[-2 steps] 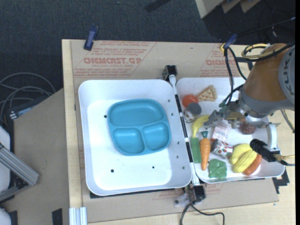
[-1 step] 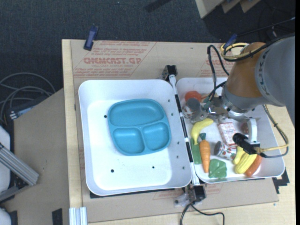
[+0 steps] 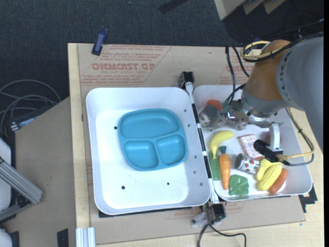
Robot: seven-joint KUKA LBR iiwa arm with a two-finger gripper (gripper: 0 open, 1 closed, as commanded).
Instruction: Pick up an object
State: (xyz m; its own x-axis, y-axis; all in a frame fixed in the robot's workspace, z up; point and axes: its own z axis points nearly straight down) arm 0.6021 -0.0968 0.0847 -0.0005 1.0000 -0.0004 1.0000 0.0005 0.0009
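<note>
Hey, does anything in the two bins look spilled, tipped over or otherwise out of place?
Nothing stands out. The blue divided plate lies flat in the left bin. The toy foods, among them a banana and carrot, sit loosely jumbled inside the right bin, none over the rim.

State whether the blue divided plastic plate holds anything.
Empty: the blue divided plastic plate shows three bare compartments, lying flat in the left white bin.

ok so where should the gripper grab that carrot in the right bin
Probably across the thick orange body of the carrot, near its middle, coming straight down from above. It lies flat and roughly lengthwise up the view, green top toward the banana. The fingers would best close across its narrow width, though the green item and the bin wall crowd both sides.
</note>
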